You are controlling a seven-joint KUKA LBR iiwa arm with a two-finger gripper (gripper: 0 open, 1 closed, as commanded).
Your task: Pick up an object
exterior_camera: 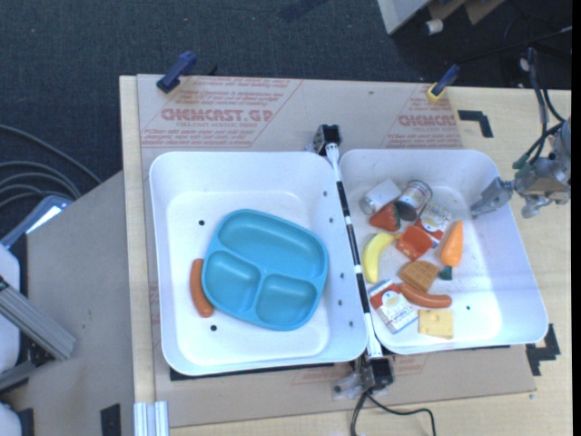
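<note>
Nearest in the right bin (522, 289): cheese wedge (437, 324), sausage (425, 295), banana (376, 254), carrot (451, 242), can (413, 198). Left bin (172, 243) holds blue tray (264, 268), open rim room. Far board reads "CHEMCAST GP" (216, 114). End effector (508, 193) at right rim, finger state unclear.
</note>
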